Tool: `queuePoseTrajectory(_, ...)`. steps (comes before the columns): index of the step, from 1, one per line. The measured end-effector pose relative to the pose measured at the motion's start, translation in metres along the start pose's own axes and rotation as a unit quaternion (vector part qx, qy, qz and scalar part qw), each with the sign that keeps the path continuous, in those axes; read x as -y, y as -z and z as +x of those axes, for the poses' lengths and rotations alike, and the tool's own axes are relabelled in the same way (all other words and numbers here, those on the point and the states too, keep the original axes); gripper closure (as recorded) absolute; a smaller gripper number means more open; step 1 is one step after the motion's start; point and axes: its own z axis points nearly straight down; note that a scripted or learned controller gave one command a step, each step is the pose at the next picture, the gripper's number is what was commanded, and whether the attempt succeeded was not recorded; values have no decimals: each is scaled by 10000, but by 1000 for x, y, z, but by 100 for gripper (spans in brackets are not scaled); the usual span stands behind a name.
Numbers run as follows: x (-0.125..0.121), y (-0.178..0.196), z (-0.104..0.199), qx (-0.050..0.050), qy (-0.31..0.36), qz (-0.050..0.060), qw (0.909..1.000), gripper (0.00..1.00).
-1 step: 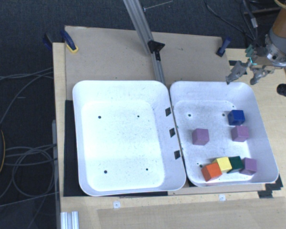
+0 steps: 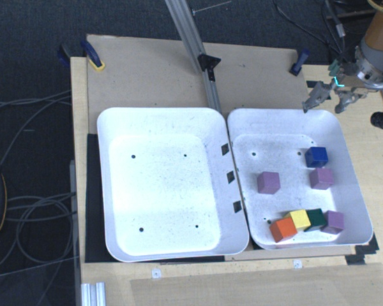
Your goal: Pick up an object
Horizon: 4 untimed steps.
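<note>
Gripper: fingers are spread, nothing is held; it is poised above the right bin's far rim.
Blue cube: nearest target, lying just below the gripper.
Purple cubes: lying farther in.
Orange, yellow, green cubes: clustered at the near wall, crowded for grasping.

Open middle, crowded near edge in the right bin

In the right shallow white plastic bin, the small blue cube and two purple cubes stand apart with room around each. Along the near wall, the orange, yellow, green and purple cubes sit packed in a row.
</note>
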Motion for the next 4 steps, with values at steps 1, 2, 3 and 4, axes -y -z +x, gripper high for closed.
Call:
queuePoseTrajectory(1,7,-54,-8,-9,-11,27,10000,0)
queuePoseTrajectory(2,15,-103,-14,-8,-10,28,10000,0)
queuePoseTrajectory(3,15,-128,-13,-5,-3,15,10000,0)
queuePoseTrajectory(4,13,-114,-13,5,2,-17,10000,100)
